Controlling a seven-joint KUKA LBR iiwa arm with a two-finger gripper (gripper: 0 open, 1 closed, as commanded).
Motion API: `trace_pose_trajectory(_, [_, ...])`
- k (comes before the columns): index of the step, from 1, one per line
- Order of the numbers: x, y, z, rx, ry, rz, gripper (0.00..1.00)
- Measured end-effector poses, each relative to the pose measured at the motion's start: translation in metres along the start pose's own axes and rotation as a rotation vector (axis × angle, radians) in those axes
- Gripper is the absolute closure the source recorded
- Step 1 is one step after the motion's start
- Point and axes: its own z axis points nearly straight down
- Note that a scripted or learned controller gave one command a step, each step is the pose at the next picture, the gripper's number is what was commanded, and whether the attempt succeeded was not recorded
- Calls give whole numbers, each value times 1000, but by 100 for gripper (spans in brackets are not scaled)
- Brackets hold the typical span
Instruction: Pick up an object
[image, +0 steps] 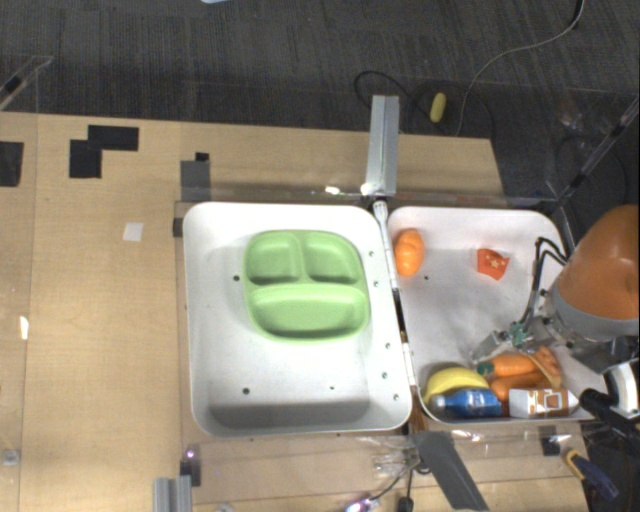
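Observation:
My gripper (497, 345) reaches in from the right, low over the front right part of the right bin (450, 310). It hangs just above an orange carrot (516, 366). Close by along the bin's front wall lie a yellow fruit (455, 380), a blue bottle (467, 404) and a white bottle with an orange label (540, 403). An orange fruit (408, 252) rests at the bin's back left, and a small red object (491, 262) sits at the back middle. The arm's orange band (605, 265) hides the bin's right side.
The left bin (215, 380) holds a green divided plate (303, 283). A metal post (383, 140) stands behind the wall between the bins. Cables run along the right bin's far right edge.

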Motion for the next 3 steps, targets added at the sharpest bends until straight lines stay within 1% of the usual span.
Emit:
trace_pose_trajectory(1, [1, 4, -12, -8, 1, -2, 100])
trace_pose_trajectory(2, [43, 56, -9, 9, 5, 225, 100])
trace_pose_trajectory(3, [54, 108, 1, -3, 1, 241, 100])
